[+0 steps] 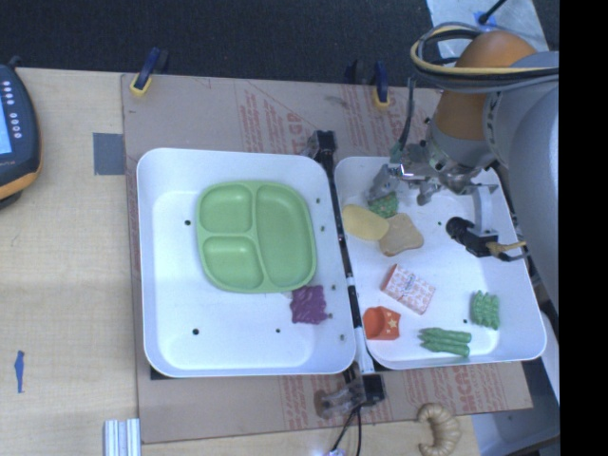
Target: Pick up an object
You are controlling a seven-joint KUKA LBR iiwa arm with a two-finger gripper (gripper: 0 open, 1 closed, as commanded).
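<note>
From above, at a slant. Looks down on two white bins side by side, a left bin [152,255] and a right bin [513,335]. Both shallow, smooth and a bit shiny, with rounded corners.

In the left bin, holds a green plate [256,236], hard plastic by the look, split into three dips. Just beside its lower right corner, a small purple lump [309,304], bumpy and soft-looking.

In the right bin, finds the gripper [388,186] down low at the far left corner, right above a little green toy [384,204], dark and knobbly. Touching it or very close. Cannot tell whether spread apart or squeezed tight, or whether gripping the toy at all.

Just beside that toy, a flat round yellow piece [365,222] and a tan piece [402,236] like a slice of bread, touching each other. Nearer the front, a pink and white box [409,289], a red block [382,323], some long green pods [445,340] and another green bunch [484,309].

Probably at the reach-and-grab step, with the little green toy as the likely pick. Not lifted yet, by the look. Next, calls for a firm squeeze on the toy, then a straight pull up, without bumping the yellow piece close by. Being small and knobbly, could slip out easily.
</note>
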